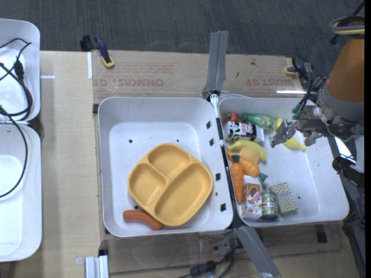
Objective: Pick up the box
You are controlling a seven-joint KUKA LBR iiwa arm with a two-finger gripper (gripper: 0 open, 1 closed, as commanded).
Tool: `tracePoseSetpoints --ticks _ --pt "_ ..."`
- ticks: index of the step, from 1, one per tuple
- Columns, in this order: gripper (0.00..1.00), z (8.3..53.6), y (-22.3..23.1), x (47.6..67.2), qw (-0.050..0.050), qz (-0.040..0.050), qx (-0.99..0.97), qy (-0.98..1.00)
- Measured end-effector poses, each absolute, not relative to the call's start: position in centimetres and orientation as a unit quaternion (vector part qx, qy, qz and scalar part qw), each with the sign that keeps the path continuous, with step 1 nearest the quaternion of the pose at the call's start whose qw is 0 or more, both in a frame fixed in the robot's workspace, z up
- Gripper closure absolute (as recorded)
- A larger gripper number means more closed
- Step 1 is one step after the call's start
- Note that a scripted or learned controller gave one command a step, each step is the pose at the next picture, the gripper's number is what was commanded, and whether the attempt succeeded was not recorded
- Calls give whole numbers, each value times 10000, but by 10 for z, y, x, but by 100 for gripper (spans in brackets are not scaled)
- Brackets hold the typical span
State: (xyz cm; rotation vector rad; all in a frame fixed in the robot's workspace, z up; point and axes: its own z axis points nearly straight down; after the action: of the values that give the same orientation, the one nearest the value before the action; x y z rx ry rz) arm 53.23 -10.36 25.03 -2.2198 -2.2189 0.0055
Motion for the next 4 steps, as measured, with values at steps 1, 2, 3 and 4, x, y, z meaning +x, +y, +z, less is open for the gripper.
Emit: tracePoseSetpoints --ticks 1,2,3,4 --pt "0 90 -136 494 15 11 -7594 -6506" --pt "0 90 -164 477 17 6 -6999 -7142" --pt "100 98 -164 477 24 8 -7011 -7130" --pt "100 194 -82 490 8 14 -7415 -6710"
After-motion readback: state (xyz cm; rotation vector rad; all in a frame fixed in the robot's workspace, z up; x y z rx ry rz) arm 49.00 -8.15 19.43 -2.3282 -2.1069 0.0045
